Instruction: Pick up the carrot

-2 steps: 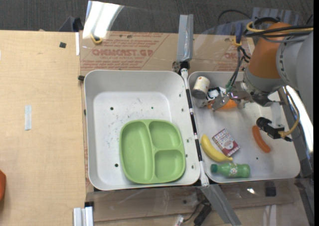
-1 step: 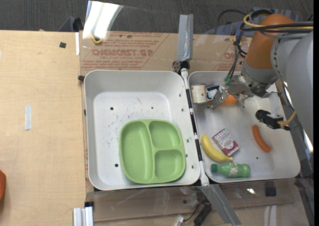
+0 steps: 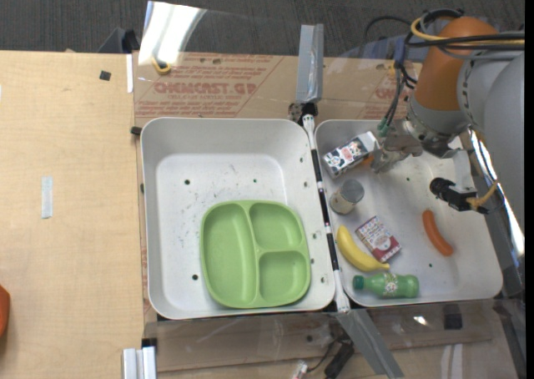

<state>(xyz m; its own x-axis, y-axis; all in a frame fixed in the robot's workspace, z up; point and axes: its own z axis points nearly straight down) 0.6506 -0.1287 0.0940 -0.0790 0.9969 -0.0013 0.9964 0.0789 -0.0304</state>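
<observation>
Right now the carrot (image 3: 437,232) lies lower right of the jaws (image 3: 385,154), its long axis slanting down-right; whether they're released or clenched, I can't tell.

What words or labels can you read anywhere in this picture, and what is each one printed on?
"CHEMCAST GP", in red, partly legible: brown paper-covered sheet behind the bins.
Small carton in the right bin: printing too blurred to read.
Red and white packet: print too small to read.
Green bottle: label unreadable.
Nothing readable on the green tray, banana or carrot.
</observation>
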